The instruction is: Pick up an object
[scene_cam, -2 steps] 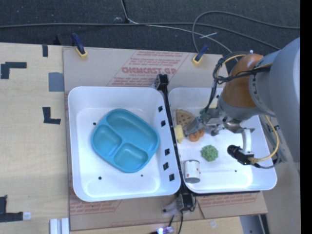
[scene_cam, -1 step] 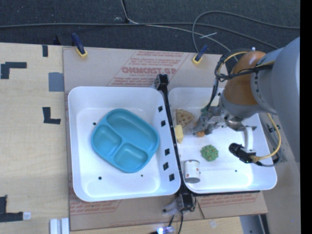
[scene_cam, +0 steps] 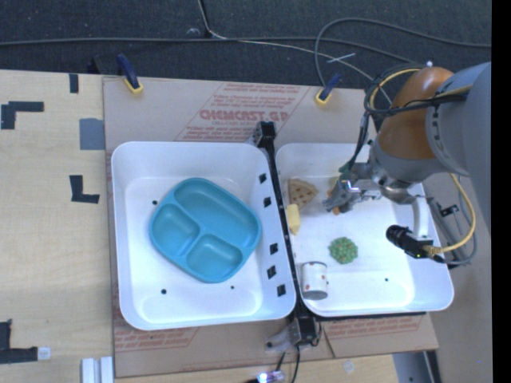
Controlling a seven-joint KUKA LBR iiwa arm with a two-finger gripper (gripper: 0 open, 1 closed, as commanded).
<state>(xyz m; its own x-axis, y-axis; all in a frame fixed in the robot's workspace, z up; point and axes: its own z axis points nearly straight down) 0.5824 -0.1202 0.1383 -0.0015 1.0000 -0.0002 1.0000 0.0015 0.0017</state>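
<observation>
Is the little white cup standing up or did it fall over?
Fallen over. The cup lies on its side in the right bin, near the divider; its round body faces sideways instead of upward.

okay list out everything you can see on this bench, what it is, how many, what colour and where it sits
bins: two, white, side by side on the bench
divided plate: one, blue, in the left bin
broccoli piece: one, green, middle of the right bin
cup: one, white, lying near the right bin's front left corner
flat wedge: one, tan, right bin's back left
small block: one, yellow, by the right bin's left wall
clamps: two, blue and yellow, at the board's back edge
arm: one, grey with orange band, over the right bin
gripper: one, dark, low beside the wedge
</observation>
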